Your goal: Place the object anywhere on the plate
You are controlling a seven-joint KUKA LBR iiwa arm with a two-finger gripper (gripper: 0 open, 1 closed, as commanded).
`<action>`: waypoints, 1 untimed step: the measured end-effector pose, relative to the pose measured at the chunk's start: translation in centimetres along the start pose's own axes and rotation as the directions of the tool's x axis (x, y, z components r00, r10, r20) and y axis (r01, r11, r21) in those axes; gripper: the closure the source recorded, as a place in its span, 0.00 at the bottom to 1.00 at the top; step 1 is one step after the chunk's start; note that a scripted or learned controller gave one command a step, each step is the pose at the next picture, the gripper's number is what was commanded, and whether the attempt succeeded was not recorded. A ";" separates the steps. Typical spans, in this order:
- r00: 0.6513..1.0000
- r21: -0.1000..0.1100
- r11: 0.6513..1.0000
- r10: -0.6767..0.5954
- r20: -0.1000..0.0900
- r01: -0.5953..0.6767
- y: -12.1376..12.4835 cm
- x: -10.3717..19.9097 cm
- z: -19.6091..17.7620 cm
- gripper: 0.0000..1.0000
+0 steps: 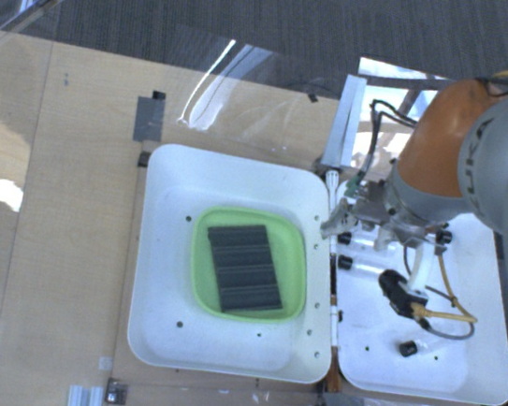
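Listing block (244, 268) as lying flat on plate (295, 268) in left bin (160, 259), long axis running far-to-near, slightly slanted, sitting left of gripper (360, 230) hanging over right bin (480, 368), grip being impossible to tell.

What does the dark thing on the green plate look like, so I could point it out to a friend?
Find the white bin on the view's left. In its middle sits a lime-green plate, and flat on it lies a dark grey ribbed slab, rectangular and slightly askew. It is far larger than the small black piece in the other bin.
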State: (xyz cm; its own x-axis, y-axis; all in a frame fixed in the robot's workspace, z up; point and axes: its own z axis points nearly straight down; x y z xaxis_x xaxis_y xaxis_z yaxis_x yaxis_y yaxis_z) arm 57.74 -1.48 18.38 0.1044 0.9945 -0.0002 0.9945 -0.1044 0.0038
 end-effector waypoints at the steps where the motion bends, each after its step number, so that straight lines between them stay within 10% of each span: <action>1: 0.997 0.000 0.997 0.081 0.000 -0.081 4.1 -6.0 0.0 0.00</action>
State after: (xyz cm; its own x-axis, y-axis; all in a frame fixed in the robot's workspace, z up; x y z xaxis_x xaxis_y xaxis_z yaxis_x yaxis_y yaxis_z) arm 61.16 -7.92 18.37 0.1845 0.9828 -0.0004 0.9828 -0.1845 0.0042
